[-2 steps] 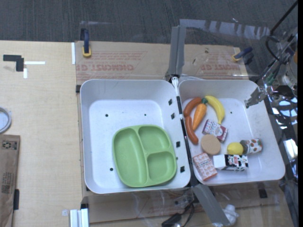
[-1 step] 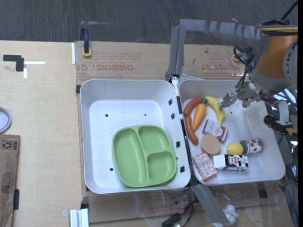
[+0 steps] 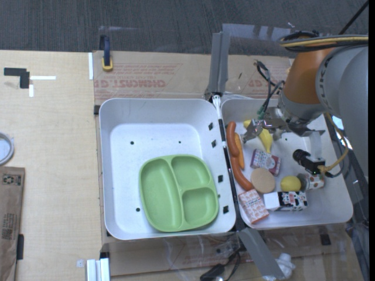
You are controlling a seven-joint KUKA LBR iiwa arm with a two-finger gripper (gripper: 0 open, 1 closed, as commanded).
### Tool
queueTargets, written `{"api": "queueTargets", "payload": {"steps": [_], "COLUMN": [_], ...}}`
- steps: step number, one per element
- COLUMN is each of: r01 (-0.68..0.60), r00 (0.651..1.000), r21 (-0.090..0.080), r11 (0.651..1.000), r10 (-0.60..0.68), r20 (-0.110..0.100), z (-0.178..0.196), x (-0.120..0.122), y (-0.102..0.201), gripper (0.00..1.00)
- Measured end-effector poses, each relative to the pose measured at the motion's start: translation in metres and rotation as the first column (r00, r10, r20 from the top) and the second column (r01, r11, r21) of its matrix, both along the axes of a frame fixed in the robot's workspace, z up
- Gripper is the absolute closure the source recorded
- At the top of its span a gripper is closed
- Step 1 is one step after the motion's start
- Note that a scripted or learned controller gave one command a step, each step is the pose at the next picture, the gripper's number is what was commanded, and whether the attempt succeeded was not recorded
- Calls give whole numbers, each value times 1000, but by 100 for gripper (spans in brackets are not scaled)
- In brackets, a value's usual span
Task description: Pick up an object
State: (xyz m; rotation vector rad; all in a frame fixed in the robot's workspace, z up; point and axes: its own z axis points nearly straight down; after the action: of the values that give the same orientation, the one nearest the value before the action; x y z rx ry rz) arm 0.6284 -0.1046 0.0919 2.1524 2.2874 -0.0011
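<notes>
The gripper (image 3: pixel 261 129) hangs low in the right bin (image 3: pixel 337 215), fingers spread around a yellow banana (image 3: pixel 266 140).

The arm (image 3: pixel 343 75) runs off the right edge and hides the right bin's (image 3: pixel 337 212) far corner. The tool (image 3: pixel 265 127) covers part of a banana (image 3: pixel 266 140) (fingers too small to read).

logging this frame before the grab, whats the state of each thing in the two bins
green divided plate: flat in the left bin, nothing on it
orange sausages: lying along the right bin's left wall
yellow ball: resting on the bin floor
red and white packet: lying flat
gripper: low over a yellow item, grip unclear
</notes>
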Motion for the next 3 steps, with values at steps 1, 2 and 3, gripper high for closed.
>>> {"api": "queueTargets", "payload": {"steps": [1,2,3], "r01": [0,215,-185], "r00": [1000,977,983], "r21": [-1,-1,-1], "r11": [1000,977,983], "r10": [0,-215,185], "r20": [-1,-2,0], "z": [9,99,146], "x": [0,-8,-18], "y": [-1,44,-4], "gripper": [100,100,100]}}
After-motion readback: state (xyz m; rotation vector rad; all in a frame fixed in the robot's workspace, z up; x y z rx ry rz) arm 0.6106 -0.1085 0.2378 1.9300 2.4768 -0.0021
